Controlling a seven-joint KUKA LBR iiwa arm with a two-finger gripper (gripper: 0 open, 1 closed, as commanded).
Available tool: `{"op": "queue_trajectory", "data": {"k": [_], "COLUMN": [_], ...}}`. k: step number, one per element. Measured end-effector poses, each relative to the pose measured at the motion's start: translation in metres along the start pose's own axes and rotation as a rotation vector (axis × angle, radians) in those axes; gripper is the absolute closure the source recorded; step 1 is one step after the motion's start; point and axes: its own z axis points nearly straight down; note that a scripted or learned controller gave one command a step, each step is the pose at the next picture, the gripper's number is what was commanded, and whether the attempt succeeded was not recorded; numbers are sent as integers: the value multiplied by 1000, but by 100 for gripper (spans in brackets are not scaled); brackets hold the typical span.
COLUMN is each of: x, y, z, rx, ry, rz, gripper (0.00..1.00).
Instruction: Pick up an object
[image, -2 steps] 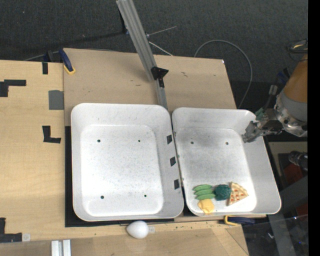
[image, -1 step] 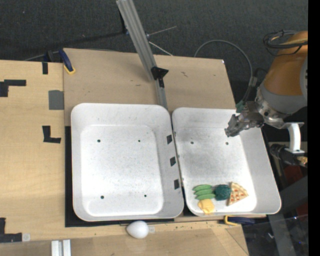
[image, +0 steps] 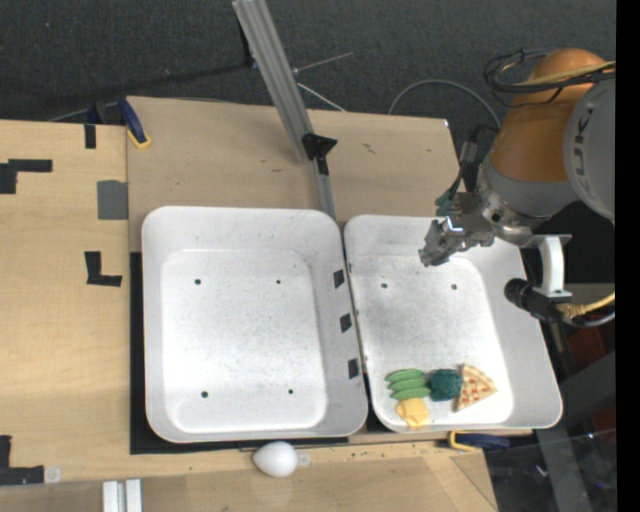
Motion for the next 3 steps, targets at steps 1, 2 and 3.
{"op": "queue_trajectory", "data": {"k": [1,2,3], "x": [63,110,157], "y": [10,27,37], "z": [4,19,14], "rx": [1,1,0], "ry": [0,-2,0], "rz": [-1,2,1], "gripper": [100,100,100]}}
